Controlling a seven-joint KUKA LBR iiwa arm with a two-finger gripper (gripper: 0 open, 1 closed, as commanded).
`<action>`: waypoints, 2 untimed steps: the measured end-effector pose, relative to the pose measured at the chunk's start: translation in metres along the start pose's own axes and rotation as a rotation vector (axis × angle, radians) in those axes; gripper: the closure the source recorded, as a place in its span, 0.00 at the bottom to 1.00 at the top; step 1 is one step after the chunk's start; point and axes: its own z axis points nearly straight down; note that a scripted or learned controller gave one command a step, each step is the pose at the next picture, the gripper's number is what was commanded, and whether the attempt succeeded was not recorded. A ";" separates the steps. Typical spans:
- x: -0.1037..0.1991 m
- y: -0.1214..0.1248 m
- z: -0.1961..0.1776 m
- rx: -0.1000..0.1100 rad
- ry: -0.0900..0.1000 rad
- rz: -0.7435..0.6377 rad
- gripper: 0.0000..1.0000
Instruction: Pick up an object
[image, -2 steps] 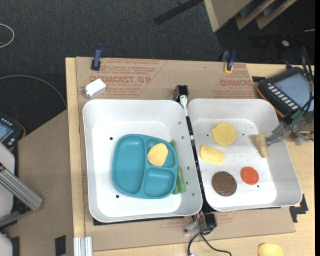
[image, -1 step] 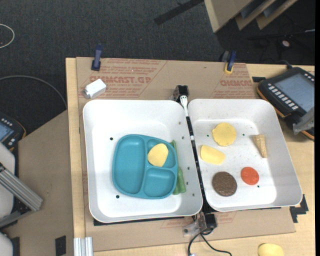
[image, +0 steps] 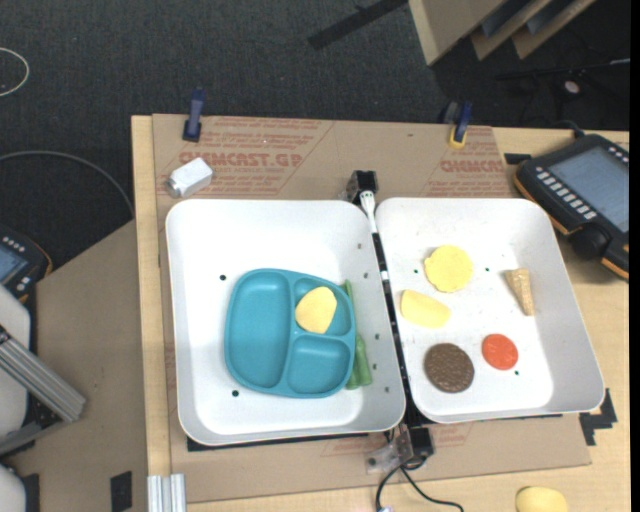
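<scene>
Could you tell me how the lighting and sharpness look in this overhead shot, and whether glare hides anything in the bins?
Camera view: even, soft lighting; the left bin and right bin are bright white but not blown out, so the teal tray, yellow piece and brown disc read clearly; shadows are faint; focus is slightly soft throughout.
</scene>
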 end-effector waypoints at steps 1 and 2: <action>0.082 -0.004 0.148 0.038 0.010 -0.003 0.00; 0.102 0.000 0.036 0.007 0.005 0.002 0.00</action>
